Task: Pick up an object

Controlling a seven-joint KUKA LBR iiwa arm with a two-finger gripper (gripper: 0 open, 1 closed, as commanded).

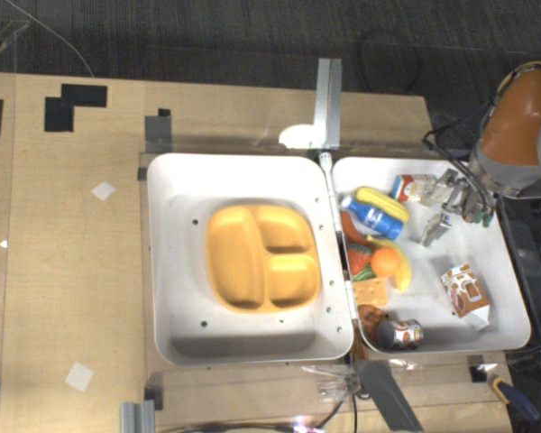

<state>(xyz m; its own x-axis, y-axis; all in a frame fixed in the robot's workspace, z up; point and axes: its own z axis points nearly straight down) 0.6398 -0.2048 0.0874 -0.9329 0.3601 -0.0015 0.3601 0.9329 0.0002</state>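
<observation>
My gripper [442, 215] hangs over the upper right part of the right bin [509, 269], open, with nothing between its fingers. Just left of it lie a blue bottle [375, 218] and a yellow banana [383, 202]. A small red and white packet [403, 188] sits at the bin's far side, close to the gripper. An orange [387, 262], a red piece [359, 258] and a cheese-like orange slice [371, 290] crowd the bin's left side. A dark can [397, 334] lies at the front. A brown and white carton [464, 291] rests alone at the front right.
The left bin [176, 242] holds a yellow divided tray [260, 255]. A grey metal post [328, 106] stands behind the wall between the bins. The grey and orange arm [518, 129] comes in over the right bin's far right corner.
</observation>
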